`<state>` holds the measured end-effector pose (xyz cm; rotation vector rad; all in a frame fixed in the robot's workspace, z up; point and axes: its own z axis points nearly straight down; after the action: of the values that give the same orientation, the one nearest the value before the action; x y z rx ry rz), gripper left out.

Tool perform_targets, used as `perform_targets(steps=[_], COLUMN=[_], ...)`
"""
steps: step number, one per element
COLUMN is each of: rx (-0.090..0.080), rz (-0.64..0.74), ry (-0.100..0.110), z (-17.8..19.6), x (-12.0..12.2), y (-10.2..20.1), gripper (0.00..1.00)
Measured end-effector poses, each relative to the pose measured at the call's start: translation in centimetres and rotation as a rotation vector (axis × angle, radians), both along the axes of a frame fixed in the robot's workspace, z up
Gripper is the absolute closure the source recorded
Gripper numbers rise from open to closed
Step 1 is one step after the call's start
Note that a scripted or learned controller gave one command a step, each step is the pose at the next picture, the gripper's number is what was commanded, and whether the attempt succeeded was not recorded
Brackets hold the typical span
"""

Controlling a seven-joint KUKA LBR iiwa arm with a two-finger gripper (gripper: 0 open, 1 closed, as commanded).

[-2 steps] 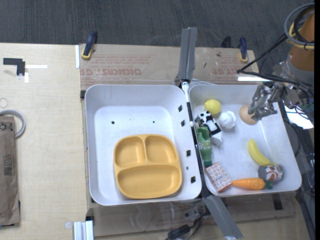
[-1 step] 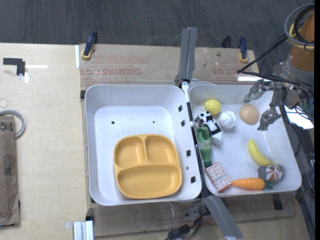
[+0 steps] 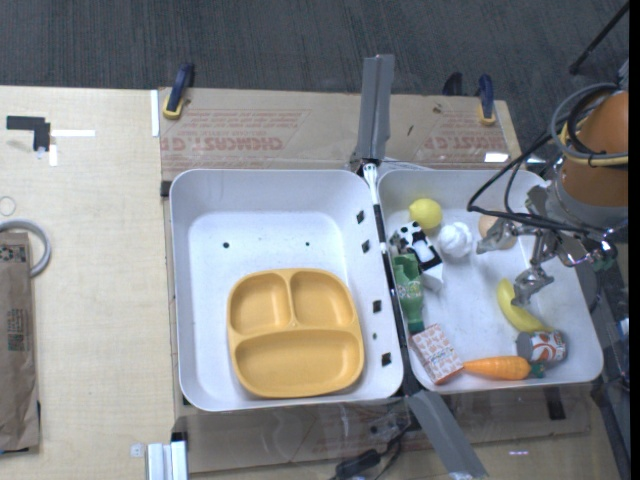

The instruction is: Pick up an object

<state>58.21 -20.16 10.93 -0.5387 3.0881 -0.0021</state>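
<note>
Nearest me in the right bin lay a carrot (a carton beside it). I saw the gripper hanging released just over the banana; a lemon sat farther back.

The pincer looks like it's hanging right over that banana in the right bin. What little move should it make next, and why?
Probably a short, straight drop. The pincer hangs just above the upper end of the banana with nothing visibly between its fingers, so lowering onto the banana seems the natural step before any grip.
</note>
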Motion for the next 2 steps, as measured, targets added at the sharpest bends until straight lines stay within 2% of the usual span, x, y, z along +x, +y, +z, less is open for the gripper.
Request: perform_targets(steps=[1,2], rx=[0.002,-0.003], rz=[0.144,0.458], ry=[0.005,0.004], z=[-1.8,-0.4], x=[-6.9,-4.7], y=[4.1,9.6], gripper=[0.0,0.0])
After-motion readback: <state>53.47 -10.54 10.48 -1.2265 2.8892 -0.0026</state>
